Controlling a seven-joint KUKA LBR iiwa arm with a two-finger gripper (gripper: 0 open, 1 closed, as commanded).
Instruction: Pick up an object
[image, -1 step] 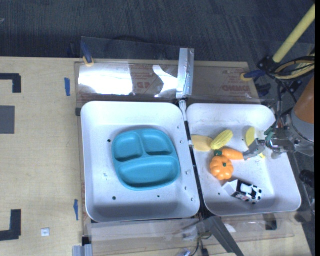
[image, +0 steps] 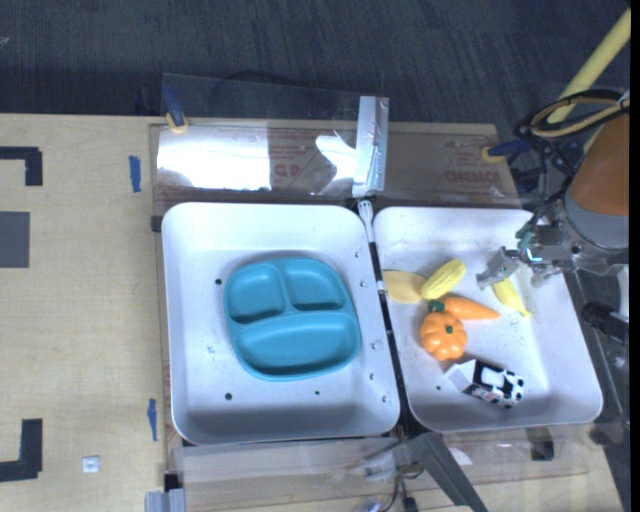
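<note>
Wooden bench (image: 70, 330), right bin (image: 570, 400) crowded: gripper (image: 512, 262) spread, holding nothing; likely to nudge carrot (image: 472, 309) or slip off.

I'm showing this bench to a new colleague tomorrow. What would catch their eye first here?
Most likely the blue divided plate, lying alone in the middle of the left bin. Next, the bright toy food clustered in the right bin: an orange pumpkin, a carrot and a corn cob close together, with a black-and-white toy cow nearer the front. The gripper sits over that bin's right side, close to a small yellow piece.
</note>
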